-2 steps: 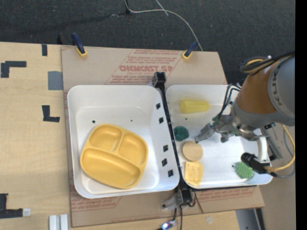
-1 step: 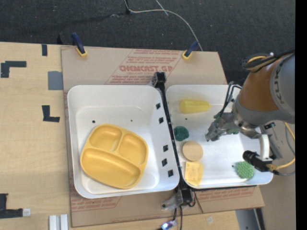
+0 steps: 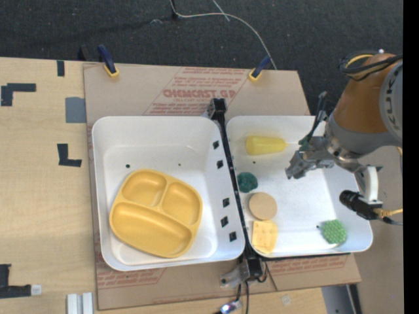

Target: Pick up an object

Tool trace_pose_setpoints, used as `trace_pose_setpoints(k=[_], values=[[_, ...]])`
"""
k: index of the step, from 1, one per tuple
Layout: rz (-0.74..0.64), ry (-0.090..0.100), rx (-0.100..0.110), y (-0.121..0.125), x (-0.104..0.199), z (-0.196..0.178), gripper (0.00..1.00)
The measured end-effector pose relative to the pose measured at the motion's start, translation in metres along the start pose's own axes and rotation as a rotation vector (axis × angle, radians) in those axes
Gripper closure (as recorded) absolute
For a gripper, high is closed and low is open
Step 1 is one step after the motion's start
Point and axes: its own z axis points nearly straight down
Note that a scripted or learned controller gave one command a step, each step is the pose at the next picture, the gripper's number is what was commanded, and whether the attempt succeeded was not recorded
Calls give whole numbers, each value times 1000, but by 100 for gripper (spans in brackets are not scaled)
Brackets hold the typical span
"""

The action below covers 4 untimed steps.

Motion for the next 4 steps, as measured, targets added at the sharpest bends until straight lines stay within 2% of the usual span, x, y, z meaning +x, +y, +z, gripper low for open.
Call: trace_pose_setpoints(k=[2,3,4], values=[[1,0,2,-1,5,-73,100],[-5,2,6,16,65,-70,100],[-3,1,8,27,111,-51,100]])
